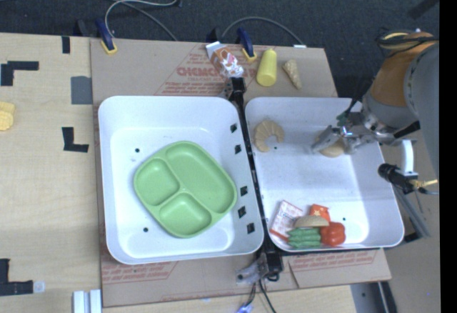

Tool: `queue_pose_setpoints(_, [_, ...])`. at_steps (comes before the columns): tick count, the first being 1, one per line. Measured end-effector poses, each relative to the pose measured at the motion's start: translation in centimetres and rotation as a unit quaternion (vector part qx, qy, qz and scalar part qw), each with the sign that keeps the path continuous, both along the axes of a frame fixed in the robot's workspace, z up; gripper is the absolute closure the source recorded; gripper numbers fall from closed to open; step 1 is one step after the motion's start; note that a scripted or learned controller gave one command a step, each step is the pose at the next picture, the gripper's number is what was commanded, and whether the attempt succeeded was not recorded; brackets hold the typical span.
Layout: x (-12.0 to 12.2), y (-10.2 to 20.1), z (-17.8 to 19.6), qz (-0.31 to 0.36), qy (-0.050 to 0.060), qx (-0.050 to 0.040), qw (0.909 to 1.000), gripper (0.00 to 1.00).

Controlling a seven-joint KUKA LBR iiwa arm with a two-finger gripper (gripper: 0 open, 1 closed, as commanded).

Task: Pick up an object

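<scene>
Your gripper point(333, 143) is low in the right bin point(371, 197).
Red cardboard point(193, 72) print reads roughly "CHEMC…"; fingers look spread over a tan piece point(333, 151), though grip is unclear. Croissant point(268, 133) lies left.

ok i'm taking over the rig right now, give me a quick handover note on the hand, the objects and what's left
Hand: low in the right bin, over a small tan item near its upper right; whether it grips that item cannot be told.
Objects: a croissant-like piece lies at the right bin's upper left; a pile of toy food (red, green, a packet) sits at its lower edge. The green divided plate is in the left bin.
Done: hand brought down to the tan item.
Left: confirm a grasp and lift it; nothing is visibly raised yet.
</scene>
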State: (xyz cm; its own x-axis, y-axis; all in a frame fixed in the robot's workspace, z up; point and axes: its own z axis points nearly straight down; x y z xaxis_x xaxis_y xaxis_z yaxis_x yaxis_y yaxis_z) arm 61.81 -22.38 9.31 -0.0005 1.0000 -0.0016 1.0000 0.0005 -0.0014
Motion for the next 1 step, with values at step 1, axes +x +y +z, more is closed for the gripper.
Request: queue_pose_setpoints(1, [1.3, 0.0, -0.63, 0.001, -0.001, -0.0006, 1.0, 0.0])
